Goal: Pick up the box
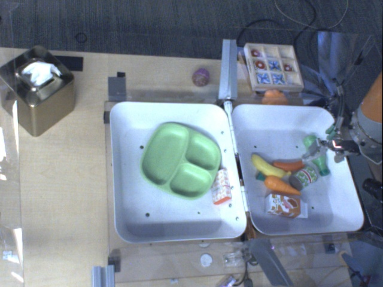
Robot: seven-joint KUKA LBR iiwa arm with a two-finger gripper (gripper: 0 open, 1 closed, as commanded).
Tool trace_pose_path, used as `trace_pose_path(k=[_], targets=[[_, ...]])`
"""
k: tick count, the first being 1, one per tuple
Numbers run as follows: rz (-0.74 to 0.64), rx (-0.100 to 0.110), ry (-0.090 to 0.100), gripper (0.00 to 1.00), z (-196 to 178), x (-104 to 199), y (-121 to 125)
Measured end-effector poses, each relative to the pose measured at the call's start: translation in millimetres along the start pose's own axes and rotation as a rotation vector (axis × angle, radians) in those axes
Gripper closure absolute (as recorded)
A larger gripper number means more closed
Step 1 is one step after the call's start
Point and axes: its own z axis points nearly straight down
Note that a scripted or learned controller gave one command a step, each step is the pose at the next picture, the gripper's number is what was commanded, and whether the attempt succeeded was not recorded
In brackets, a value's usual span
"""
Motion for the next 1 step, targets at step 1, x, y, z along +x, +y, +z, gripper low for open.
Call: trace_pose_path(k=[1], targets=[[0.133, -0.002, -0.002, 0.0, -8.0, -25.3, 79.9]])
